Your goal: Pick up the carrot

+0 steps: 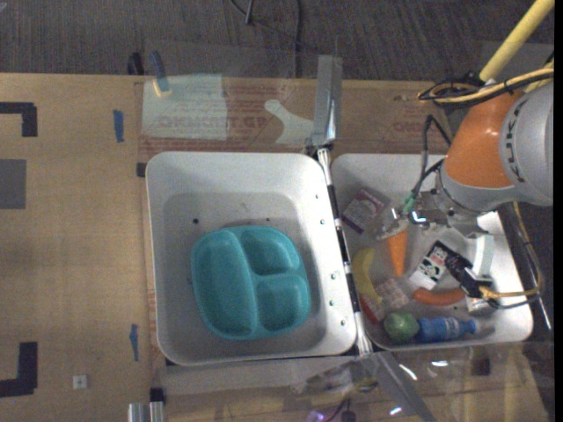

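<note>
Looming over the right bin (515, 323), the gripper (413, 216) hangs just above the carrot (398, 253); whether it is open or closed cannot be told. That carrot, probably a light, stiff, smooth toy, lies among clutter and is best pinched across its thicker middle.

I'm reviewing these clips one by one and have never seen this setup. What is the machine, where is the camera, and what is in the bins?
One camera looks down at a slant on a bench with two white bins. The grey and orange thing at right is a robot arm, reaching into the right bin. Its gripper sits just above the carrot; whether it grips the carrot is unclear. Around the carrot lie a banana, a green ball, a blue bottle and small packets. The left bin holds a teal divided tray.
</note>
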Available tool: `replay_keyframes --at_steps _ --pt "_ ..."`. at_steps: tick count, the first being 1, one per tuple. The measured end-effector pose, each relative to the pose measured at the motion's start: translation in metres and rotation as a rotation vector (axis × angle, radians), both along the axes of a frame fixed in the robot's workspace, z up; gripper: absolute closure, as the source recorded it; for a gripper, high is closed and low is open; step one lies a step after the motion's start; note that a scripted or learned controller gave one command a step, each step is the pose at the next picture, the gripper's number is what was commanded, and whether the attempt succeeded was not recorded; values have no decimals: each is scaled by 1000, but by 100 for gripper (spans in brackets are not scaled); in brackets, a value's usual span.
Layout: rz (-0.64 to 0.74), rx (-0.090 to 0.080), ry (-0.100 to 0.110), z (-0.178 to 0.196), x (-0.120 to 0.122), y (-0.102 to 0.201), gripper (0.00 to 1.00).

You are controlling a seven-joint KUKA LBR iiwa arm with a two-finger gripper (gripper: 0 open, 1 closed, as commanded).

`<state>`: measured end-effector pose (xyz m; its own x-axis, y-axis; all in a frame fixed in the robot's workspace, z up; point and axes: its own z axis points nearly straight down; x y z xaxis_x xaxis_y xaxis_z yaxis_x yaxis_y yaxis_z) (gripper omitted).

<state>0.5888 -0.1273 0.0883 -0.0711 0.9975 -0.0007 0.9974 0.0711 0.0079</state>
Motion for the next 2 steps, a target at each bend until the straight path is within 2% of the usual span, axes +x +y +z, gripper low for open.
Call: replay_keyframes --at_steps 1,2 --pt "-25 -2 1 -1 21 -33 0" --pt "-16 -2 2 -1 39 -23 0"
